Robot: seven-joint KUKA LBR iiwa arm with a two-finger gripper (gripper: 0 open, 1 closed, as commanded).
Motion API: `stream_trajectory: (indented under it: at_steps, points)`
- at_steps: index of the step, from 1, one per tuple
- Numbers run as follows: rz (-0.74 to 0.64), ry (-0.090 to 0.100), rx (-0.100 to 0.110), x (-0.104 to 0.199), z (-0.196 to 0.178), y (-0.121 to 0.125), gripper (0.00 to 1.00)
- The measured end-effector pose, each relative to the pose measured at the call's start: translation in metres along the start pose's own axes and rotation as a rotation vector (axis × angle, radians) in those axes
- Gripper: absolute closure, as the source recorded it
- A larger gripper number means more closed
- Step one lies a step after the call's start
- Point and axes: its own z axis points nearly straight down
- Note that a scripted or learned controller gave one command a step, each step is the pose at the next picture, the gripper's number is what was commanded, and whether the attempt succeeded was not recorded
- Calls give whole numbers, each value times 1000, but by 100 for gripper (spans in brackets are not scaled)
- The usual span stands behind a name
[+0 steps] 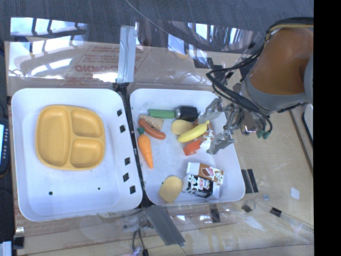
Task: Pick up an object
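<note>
- Over the right white bin (160,97), your fingers (219,144) stand spread wide, holding nothing.
- Beside them lie a yellow plastic banana (193,132) and a small red-orange piece (192,147).

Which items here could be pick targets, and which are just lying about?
Pick candidates, right bin: banana, carrot, hot dog, red piece, potato, milk carton, green-handled tool. End effector sits beside the banana.

Lying about: yellow tray in left bin.
</note>
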Motion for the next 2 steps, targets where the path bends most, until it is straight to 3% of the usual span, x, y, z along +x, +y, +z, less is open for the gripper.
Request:
stream_trajectory:
  at_steps: [1,2]
  points:
    - [-31,13,-7,-81,137,36,0]
    - [95,0,-2,-66,170,77,0]
